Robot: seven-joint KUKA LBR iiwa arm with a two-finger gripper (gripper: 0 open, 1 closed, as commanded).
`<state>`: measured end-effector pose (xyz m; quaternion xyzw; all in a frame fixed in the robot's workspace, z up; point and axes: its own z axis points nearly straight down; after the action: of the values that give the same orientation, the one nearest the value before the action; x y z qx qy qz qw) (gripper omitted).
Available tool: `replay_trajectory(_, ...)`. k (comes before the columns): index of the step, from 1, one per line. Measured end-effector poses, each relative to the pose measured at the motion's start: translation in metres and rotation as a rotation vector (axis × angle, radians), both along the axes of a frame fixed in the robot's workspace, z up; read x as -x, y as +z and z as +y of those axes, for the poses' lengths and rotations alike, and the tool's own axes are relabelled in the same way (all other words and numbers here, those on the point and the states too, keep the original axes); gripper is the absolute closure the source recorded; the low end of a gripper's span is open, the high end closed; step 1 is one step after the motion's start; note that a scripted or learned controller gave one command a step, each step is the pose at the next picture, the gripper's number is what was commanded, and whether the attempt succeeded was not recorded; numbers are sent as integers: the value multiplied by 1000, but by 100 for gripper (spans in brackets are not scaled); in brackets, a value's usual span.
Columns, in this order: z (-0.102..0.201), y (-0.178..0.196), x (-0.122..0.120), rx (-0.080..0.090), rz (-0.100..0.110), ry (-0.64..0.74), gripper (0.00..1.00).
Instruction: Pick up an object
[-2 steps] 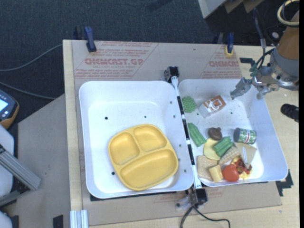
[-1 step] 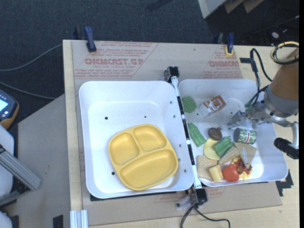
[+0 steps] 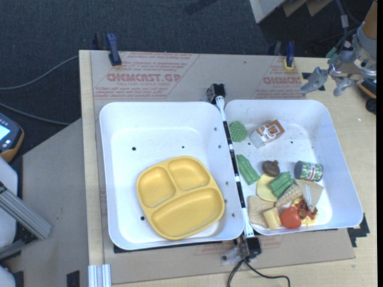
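Seen from the fixed camera above the worktop (image 3: 179, 70), two shallow white bins are set side by side. The left bin (image 3: 119, 124) carries a yellow divided tray (image 3: 179, 197) towards its near edge. The right bin (image 3: 335, 136) carries a cluster of toy food: a small boxed item (image 3: 267, 133) and a green round piece (image 3: 238, 131) near its far-left corner, a green-labelled can (image 3: 309, 171) towards its right side, a green pod (image 3: 246, 168) by its left wall, and a heap with a red tomato (image 3: 291, 218) along its near edge. The gripper (image 3: 328, 81) is held high beyond the far-right corner of the right bin, its fingers spread and nothing grasped between them. The pick is judged not yet begun: the approach step is in hand. A candidate object is to be chosen next, and the gripper brought over it and lowered; the can, standing somewhat apart, would seem the easiest taken.
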<state>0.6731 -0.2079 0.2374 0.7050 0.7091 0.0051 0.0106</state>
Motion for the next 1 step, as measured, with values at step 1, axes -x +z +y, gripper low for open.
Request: replay_trajectory(1,71,-131,30,-4,1,-6,0)
